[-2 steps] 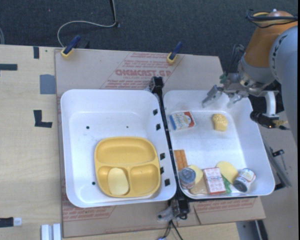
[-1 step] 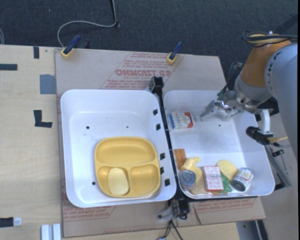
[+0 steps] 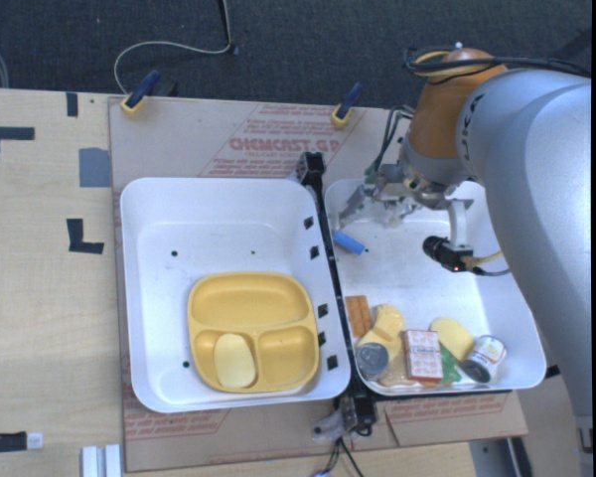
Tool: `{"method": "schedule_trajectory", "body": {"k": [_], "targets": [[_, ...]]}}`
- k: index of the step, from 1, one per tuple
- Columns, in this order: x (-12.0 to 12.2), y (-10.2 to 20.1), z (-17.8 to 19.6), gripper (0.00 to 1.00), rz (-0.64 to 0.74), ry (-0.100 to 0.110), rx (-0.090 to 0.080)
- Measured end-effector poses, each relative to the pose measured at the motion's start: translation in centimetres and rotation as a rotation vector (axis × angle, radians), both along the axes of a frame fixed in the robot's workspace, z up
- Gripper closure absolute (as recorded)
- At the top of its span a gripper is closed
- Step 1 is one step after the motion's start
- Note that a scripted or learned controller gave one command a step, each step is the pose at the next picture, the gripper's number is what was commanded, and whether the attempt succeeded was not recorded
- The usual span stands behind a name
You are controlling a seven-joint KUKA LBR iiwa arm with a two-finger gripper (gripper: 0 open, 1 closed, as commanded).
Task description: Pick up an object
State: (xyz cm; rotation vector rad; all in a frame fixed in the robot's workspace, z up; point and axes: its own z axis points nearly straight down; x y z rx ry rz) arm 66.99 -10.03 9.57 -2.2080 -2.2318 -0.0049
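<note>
Hovering over the far end of the right bin [image 3: 507,296], my pincer [image 3: 363,207] hangs just above a small blue object [image 3: 350,242]; whether its grip is wide or narrow I cannot tell. Nearer in that bin lie a red box [image 3: 421,355], a can [image 3: 485,358] and yellow pieces [image 3: 451,334].

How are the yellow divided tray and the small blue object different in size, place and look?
The yellow divided tray is large and lies in the left bin; the small blue object lies in the right bin. The tray has compartments; the blue object is a plain short piece. Both lie flat.
</note>
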Motion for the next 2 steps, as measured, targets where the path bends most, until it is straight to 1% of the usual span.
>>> {"method": "schedule_trajectory", "body": {"k": [1,2], "targets": [[-3.4,7.8,9.5,0.0,-0.002,-0.005,-0.001],[0.0,6.0,8.8,0.0,-0.009,0.0,-0.004]]}}
